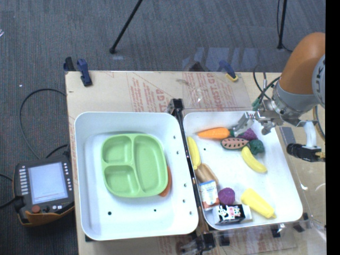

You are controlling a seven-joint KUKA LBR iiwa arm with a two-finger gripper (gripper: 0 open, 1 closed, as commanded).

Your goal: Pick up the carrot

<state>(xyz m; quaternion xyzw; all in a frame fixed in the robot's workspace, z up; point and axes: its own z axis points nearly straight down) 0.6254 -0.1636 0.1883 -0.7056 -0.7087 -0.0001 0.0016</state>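
orange carrot [213, 133] lies flat near the far-left corner of the right bin [284, 182], tip pointing left, leafy end toward the tool [248, 122]. tool sits just beside that leafy end, low over the bin's far edge; it has nothing visibly between its fingers, and whether they're spread or pressed together i can't tell. green divided plate [135, 164] sits in the left bin [87, 206]. banana [253, 159] lies right of the carrot.
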